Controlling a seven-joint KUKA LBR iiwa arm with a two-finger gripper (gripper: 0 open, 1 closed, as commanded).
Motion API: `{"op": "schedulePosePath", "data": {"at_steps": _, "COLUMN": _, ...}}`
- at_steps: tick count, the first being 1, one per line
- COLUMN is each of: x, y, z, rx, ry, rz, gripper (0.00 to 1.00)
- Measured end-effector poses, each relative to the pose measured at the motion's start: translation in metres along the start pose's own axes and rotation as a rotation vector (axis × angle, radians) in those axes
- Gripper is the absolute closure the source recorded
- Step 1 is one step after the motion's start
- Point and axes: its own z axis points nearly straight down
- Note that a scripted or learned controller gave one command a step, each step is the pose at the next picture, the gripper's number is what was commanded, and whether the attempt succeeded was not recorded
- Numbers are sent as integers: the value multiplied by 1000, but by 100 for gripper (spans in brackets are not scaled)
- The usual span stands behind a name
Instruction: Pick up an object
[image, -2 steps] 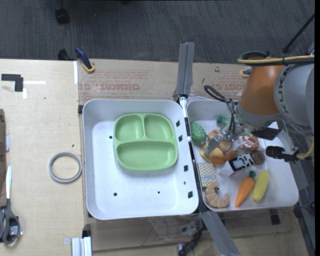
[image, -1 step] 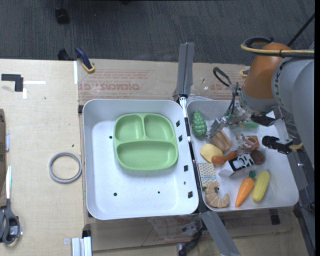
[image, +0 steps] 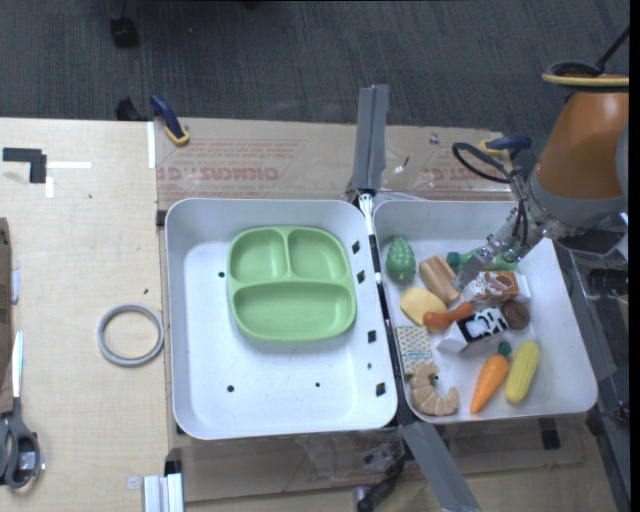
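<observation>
The hand (image: 492, 252), grip unclear, hangs over toy food crowding the right bin (image: 570, 400).

Faint reddish printed lettering runs across the flattened brown cardboard sheet (image: 250, 160) lying behind the two white bins, in the upper middle of the frame. It appears upside down and mirrored from this angle and is too blurred to read with certainty. A small black-and-white patterned box (image: 484, 325) sits among the toy food in the right bin (image: 570, 300); its markings are too small to make out.
</observation>
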Motion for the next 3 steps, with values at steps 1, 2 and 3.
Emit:
{"op": "schedulePosePath", "data": {"at_steps": 1, "x": -18, "y": -33, "z": -32, "rx": 0, "ry": -1, "rz": 138, "gripper": 0}}
{"op": "schedulePosePath", "data": {"at_steps": 2, "x": 9, "y": 18, "z": 85, "rx": -1, "ry": -1, "rz": 223, "gripper": 0}}
{"op": "schedulePosePath", "data": {"at_steps": 3, "x": -17, "y": 21, "z": 86, "rx": -2, "ry": -1, "rz": -154, "gripper": 0}}
